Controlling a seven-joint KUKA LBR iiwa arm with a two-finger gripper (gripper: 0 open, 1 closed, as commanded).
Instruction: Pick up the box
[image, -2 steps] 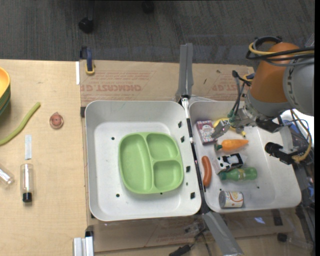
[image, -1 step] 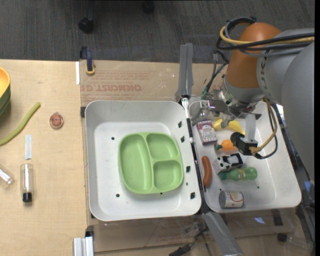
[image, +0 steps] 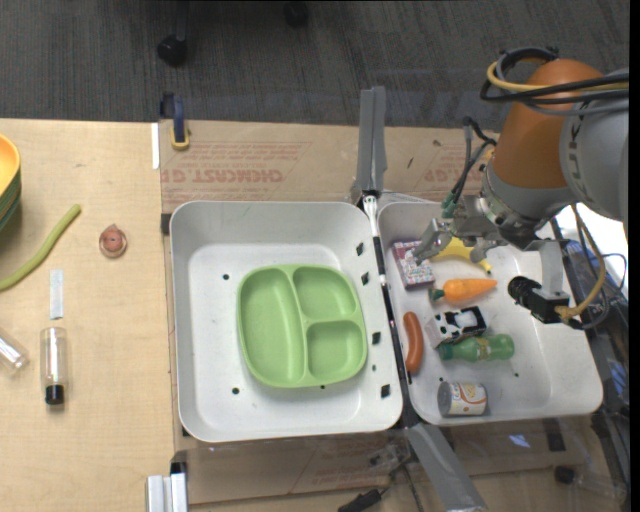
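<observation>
Box (image: 410, 262) is being approached in right bin | tool (image: 437, 240) grip state cannot be told | judged light, stiff; long edges suggested.

The box (image: 410, 262) is hemmed by the bin wall (image: 383, 262), banana (image: 462, 250) and carrot (image: 466, 290); open above.

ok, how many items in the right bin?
6: box at the left wall, banana, carrot, sausage, green bottle, can. The arm may hide more.
</observation>
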